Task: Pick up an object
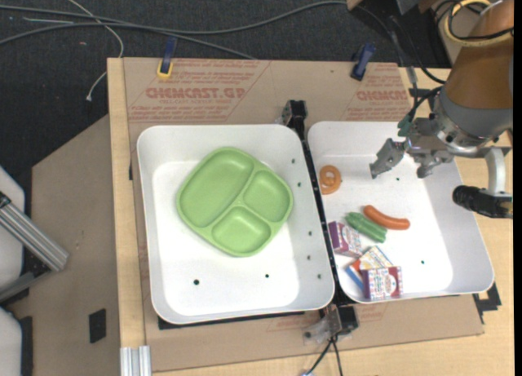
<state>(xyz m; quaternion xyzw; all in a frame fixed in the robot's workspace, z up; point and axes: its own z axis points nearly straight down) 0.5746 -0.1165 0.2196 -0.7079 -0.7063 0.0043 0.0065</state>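
My gripper (405, 162) hangs open above the back of the right bin (457, 276), with nothing between its two grey fingers. Below and left of it lie an orange ring (329, 178), an orange sausage-shaped toy (386, 218) and a green pickle-shaped toy (364, 227). Nearer the front of that bin sit a small purple-and-white pack (346, 238) and a red, white and blue carton (378, 277). The orange ring is the closest thing to the fingers, about a hand's width to their left.
The left bin (163, 268) holds a green three-compartment plate (236, 201). Black clamps (294, 112) sit between the bins at the back and front. Cardboard (130, 162) lines the bench, with blue clips at its far edge. The arm's grey wrist and orange band rise at the right.
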